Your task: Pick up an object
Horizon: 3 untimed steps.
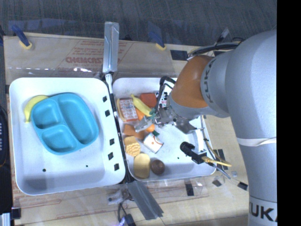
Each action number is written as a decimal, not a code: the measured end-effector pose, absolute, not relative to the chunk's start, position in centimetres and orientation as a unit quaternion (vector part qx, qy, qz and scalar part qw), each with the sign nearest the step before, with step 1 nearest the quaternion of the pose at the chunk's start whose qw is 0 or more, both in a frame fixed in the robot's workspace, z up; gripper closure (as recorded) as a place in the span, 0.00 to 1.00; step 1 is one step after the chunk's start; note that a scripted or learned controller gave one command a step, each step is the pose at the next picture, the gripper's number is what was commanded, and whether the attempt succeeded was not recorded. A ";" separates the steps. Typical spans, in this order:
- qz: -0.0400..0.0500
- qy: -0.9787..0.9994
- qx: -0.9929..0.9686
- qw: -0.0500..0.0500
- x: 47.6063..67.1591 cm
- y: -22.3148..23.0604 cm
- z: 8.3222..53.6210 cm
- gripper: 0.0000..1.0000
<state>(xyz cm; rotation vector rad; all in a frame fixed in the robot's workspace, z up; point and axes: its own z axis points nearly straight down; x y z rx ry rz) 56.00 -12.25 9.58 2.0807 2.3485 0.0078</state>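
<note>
The gripper [157, 118] is low over the small food items heaped at the left wall of the right-hand shallow white bin [188, 171]: reach step, by my reading. Whether it is apart or together I cannot tell. Next: close, lift straight; open room lies toward the bin's right wall

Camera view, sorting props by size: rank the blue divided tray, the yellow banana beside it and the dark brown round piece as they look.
1. Blue divided tray
2. Yellow banana, partly hidden behind the tray
3. Dark brown round piece
</note>
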 end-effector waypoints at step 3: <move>0.003 0.707 0.707 0.001 58.9 -2.1 19.5 1.00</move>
